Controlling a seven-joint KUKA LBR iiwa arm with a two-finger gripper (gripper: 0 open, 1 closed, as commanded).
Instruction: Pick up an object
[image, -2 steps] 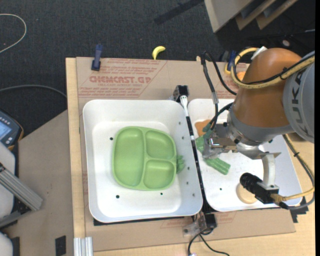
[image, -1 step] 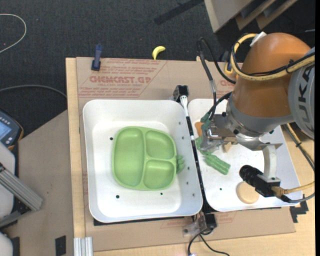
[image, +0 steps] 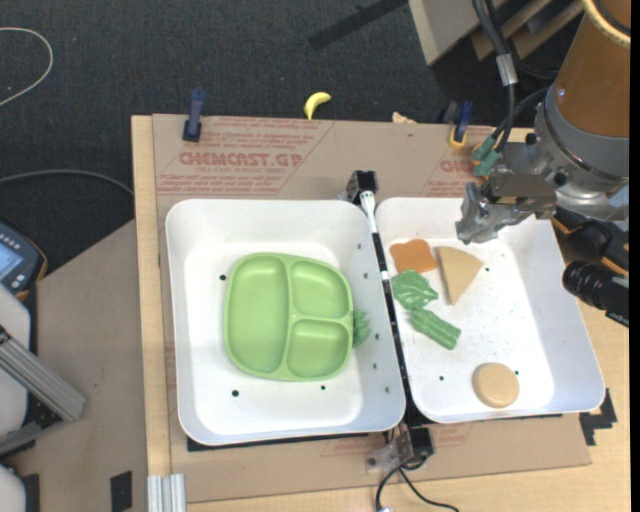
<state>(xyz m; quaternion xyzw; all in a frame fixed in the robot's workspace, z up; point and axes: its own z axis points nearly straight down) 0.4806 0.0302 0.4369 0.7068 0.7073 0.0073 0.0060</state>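
i hang over the upper part of the right bin (image: 560, 330), reaching in from the right, and my fingers (image: 478, 226) point down toward the bin floor near its back edge. from this slant i cannot tell whether they are spread or pressed together, and i see nothing between them. just below and to the left of my tips lies a tan wedge (image: 458, 271), its point aimed toward the front of the bin, close to me but apart from me as far as i can judge. touching the wedge's left side is a flat orange piece (image: 413, 256). below that piece sits a green leafy piece (image: 412, 290), and a second green piece (image: 436, 328), longer and lumpy, lies just beside it toward the middle of the bin. well apart from these, near the front of the same bin, rests a round tan disc (image: 495, 385). the left bin (image: 195, 300) holds a green divided plate (image: 289, 316) with three compartments, lying flat near the middle. both bins sit side by side on a brown board (image: 250, 160) on the counter, held at the back by a blue clamp (image: 192, 115), with a small yellow thing (image: 316, 103) just past the board's far edge.
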